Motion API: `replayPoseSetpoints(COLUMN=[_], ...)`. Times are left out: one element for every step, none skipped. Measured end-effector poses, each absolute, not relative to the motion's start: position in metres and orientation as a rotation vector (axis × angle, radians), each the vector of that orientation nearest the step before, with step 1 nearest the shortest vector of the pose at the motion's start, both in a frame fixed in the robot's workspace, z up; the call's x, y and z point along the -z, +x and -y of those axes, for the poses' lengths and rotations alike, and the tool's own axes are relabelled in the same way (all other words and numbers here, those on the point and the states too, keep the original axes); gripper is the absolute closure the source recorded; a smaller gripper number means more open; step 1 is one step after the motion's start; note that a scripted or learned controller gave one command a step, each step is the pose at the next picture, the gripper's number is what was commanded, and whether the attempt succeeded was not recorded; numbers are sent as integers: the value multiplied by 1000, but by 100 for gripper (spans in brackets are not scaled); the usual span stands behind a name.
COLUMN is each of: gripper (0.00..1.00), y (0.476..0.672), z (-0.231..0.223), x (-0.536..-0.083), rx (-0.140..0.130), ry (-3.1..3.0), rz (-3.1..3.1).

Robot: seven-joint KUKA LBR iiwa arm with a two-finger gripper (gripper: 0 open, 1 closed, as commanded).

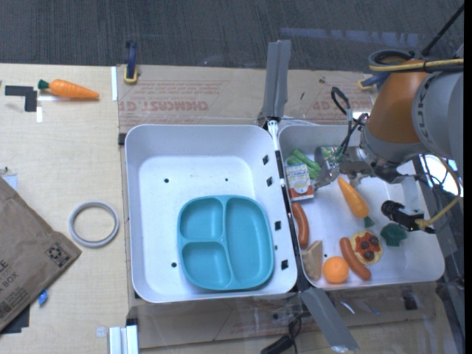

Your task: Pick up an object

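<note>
- Hand (330, 167): low over the back of the right bin (424, 268), just beside the green leafy item (302, 161); whether its fingers are apart or together cannot be told.
- Right bin contents: small carton (298, 181), carrot (352, 198), two sausages (301, 223), orange (335, 270), pizza slice (367, 246), broccoli (393, 234).
- Left bin (147, 198): holds a teal divided plate (223, 243).
- Tabletop (59, 161): second carrot (68, 89), tape ring (94, 223).

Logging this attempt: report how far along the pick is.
Done: the gripper has been brought low into the right bin, beside the small carton and the carrot. In hand: nothing visibly held. Left: grasp and lift one item; the carrot, sausages, orange and pizza slice all lie on the bin floor.
</note>
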State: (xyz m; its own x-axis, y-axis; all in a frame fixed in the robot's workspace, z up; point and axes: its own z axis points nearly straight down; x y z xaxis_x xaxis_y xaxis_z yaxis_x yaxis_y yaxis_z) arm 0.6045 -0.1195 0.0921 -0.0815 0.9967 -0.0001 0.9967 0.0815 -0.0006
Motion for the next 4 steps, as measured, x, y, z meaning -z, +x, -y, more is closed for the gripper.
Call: replayPoseSetpoints(gripper=[100, 100, 100, 100], y=[605, 519, 494, 483], z=[121, 119, 123, 130], x=[-102, -91, -91, -113], rx=[0, -2, 0, 1], ry=[-2135, -2095, -1732, -1630], rz=[2306, 2338, 2621, 2687])
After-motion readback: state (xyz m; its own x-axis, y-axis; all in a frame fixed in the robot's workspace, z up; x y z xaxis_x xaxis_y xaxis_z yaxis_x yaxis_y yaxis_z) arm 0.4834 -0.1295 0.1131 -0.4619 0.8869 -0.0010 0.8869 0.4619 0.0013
